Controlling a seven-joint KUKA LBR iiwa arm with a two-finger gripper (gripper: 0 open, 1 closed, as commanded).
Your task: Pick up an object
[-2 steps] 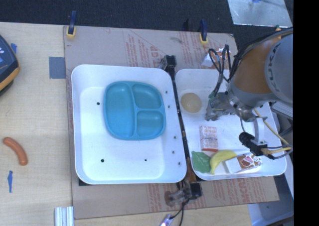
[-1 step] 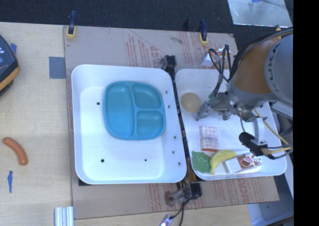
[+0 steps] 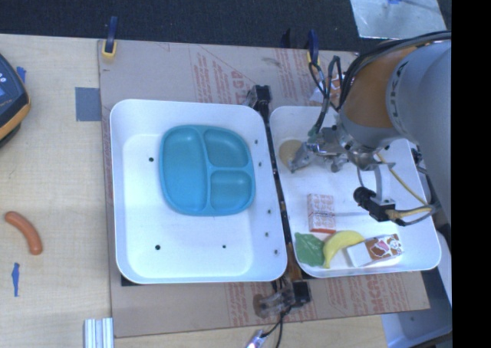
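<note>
My gripper hangs low over the right bin, by its far-left corner. Whether it is open or closed I cannot tell. A tan disc lies just beside it; banana, leaf and packets lie nearer the camera.

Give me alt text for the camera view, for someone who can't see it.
The grey arm hangs over the right bin, its tool above a tan round item; a banana, green piece and packets lie nearer the front. The left bin holds a blue divided plate.
</note>
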